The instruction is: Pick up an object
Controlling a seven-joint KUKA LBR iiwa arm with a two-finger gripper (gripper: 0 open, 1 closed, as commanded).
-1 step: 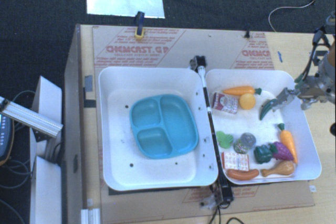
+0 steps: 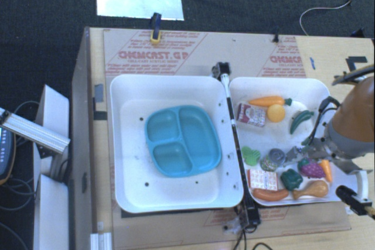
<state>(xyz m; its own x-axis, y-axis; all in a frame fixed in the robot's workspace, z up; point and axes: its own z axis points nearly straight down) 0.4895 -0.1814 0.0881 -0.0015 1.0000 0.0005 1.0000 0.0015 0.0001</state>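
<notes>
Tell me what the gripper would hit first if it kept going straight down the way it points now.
Probably the purple grapes in the right bin. The gripper hangs just over them, with the grey round lid and the small carrot close on either side. Depth is hard to judge from this slanted view, so one of those neighbours could come first.

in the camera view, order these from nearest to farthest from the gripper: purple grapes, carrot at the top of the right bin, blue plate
1. purple grapes: right bin, just beside the gripper, on its near side.
2. carrot: far end of the right bin, up and left of the gripper.
3. blue plate: left bin, across the divider.
</notes>
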